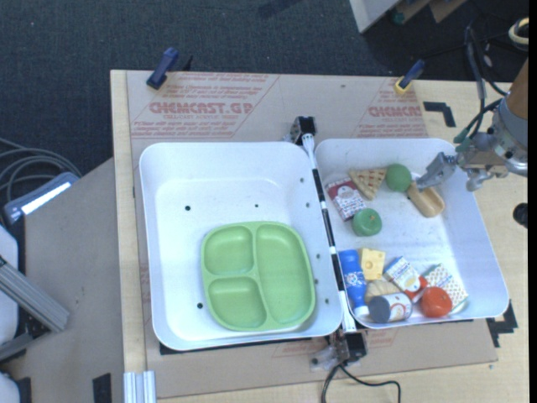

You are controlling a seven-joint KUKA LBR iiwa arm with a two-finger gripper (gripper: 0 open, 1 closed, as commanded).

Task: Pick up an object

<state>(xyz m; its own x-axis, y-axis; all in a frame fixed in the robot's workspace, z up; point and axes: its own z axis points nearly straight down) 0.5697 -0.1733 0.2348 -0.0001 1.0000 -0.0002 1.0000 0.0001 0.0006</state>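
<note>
My gripper [457, 175] hangs over the far right corner of the right bin [482, 233], at the end of the arm coming in from the right. Its two grey fingers [437, 171] stand apart, open, with nothing between them. Just below and left of it lies a tan bread roll [426, 201], next to a green ball [398, 176] and a tan wedge [369, 180]. Farther forward lie a green round piece [367, 221], a red and white packet [344, 198], a yellow cheese block [372, 263], a blue bottle [352, 277] and a red tomato [435, 302].
The left bin [168, 225] holds a green divided plate [256, 274]. Several small packets [403, 273] crowd the front of the right bin. Clamps [161, 68] sit on the board's back edge, and cables [25, 162] lie off to the left.
</note>
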